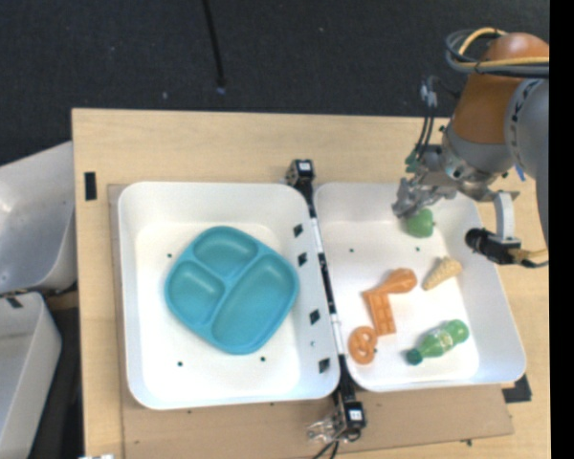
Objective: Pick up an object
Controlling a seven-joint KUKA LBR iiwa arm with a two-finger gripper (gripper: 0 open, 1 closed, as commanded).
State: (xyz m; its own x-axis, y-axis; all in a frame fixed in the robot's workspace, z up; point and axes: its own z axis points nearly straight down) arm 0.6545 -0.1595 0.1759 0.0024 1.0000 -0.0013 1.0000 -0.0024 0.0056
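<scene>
My gripper [416,204] hangs low over the far part of the right bin [488,352], directly above a small green round object [421,223] and touching or nearly touching its top. Nearer the front of that bin lie a tan cone-shaped piece [442,273], an orange L-shaped piece [386,299], an orange pretzel [362,343] and a green toy bottle [439,340]. The green object is partly hidden by the gripper.
A blue divided plate [231,289] lies in the left bin [143,371]. A ridge with black clips [318,275] separates the two bins. The arm's orange band [488,94] rises at the upper right, with a black cable fitting [488,244] over the right bin's edge.
</scene>
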